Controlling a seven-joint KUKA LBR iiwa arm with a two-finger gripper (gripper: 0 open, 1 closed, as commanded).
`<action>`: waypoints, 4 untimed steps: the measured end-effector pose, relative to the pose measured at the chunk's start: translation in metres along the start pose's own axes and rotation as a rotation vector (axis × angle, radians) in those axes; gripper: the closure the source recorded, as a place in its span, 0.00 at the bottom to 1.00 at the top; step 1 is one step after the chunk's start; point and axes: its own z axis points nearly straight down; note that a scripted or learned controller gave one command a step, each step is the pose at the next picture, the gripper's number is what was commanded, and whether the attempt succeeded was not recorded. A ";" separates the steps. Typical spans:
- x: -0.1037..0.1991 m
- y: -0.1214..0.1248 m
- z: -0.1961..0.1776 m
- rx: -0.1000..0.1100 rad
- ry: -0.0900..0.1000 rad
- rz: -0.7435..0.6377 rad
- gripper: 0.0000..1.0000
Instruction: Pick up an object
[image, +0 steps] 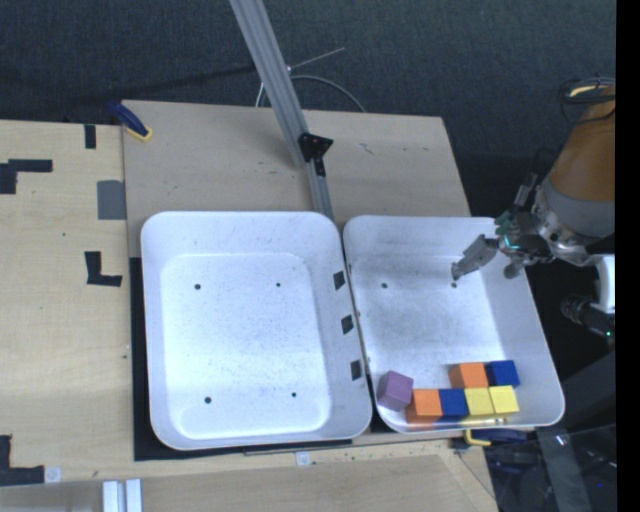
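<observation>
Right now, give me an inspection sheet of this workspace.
Surface: wooden bench bearing left bin and right bin.
Job's things: purple block, orange, blue and yellow blocks clustered at the right bin's near edge.
Clutter: blue-and-yellow item on the bench's far left.
Grippers: tool above the right bin's far part, holding nothing visible.
Cables: thin wire behind the bench.
Surroundings: slanted metal bar, dark floor.
</observation>
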 end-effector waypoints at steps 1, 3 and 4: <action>0.037 0.006 0.085 0.008 0.001 -0.001 0.00; 0.085 -0.033 0.130 0.004 -0.002 0.003 0.00; 0.128 -0.069 0.025 -0.005 0.000 -0.002 0.00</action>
